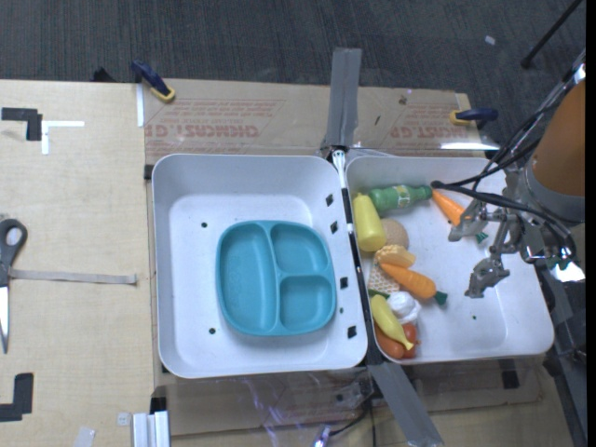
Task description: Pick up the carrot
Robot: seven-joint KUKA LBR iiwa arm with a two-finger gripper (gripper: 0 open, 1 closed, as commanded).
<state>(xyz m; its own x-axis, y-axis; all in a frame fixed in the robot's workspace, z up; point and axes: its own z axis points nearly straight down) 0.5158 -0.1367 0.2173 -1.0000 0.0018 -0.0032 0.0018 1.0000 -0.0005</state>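
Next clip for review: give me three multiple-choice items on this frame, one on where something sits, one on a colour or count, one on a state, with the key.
1. Where is the divided tray?
A. In the left bin
B. In the right bin
C. On the wooden bench top

2. What colour is that tray?
A. Red
B. Teal blue
C. Yellow

3. How does the carrot near the middle of the right bin stand with the gripper?
A. Lifted above the bin
B. Clamped between the fingers
C. Lying on the pile of toy food, apart from the gripper

Key:
1 A: the tray rests on the floor of the left bin.
2 B: all three of its compartments are teal blue.
3 C: bare white bin floor shows between the carrot and the gripper to its right.
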